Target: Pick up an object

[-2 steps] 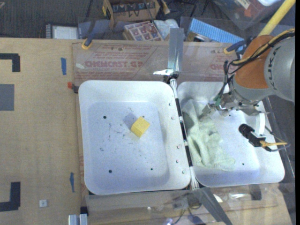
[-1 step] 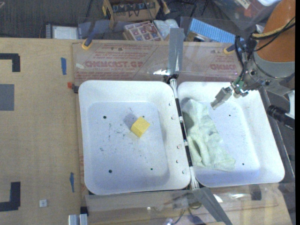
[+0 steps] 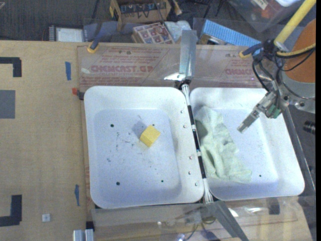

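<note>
A small yellow block [image 3: 149, 136] lies near the middle of the left bin [image 3: 100, 185]. A crumpled pale green cloth [image 3: 218, 147] lies along the left side of the right bin [image 3: 281, 179]. My gripper [image 3: 247, 124] hangs over the right bin, just right of the cloth's upper part, pointing down and to the left. Nothing shows between its fingers. Whether the fingers are open or shut is not clear at this size.
A metal clamp strip [image 3: 187, 54] stands at the back between the two bins. Cables [image 3: 266, 64] and the arm's wrist crowd the upper right. Boxes and clutter [image 3: 150, 31] sit behind the bench. The wooden bench top [image 3: 40, 134] stretches to the left.
</note>
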Tool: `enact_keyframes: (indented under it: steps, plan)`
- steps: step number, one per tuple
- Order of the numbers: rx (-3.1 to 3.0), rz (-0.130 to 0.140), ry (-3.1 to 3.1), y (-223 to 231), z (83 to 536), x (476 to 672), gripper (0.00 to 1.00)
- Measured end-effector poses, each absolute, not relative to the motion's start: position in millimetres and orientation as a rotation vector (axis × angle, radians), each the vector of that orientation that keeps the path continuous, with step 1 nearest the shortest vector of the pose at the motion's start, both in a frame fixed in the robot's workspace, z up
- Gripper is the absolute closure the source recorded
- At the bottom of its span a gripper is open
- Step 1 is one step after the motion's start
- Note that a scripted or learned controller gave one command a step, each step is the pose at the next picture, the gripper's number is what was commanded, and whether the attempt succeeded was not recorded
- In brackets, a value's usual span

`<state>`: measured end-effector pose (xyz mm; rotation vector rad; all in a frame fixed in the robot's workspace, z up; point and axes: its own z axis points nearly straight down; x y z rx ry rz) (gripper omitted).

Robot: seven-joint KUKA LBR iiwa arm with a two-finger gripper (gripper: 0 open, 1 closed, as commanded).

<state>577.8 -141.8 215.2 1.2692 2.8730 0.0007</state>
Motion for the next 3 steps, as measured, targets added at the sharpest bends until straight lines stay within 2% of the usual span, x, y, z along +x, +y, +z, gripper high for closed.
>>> enact_keyframes:
  steps: [1, 2, 3]
  plan:
    - [1.600, 0.005, 2.695, -134, 88, 593.7, 0.00]
    - [1.870, 0.006, 2.516, -122, 88, 555.7, 0.00]
    - [1.868, 0.010, 2.511, -122, 100, 557.1, 1.00]
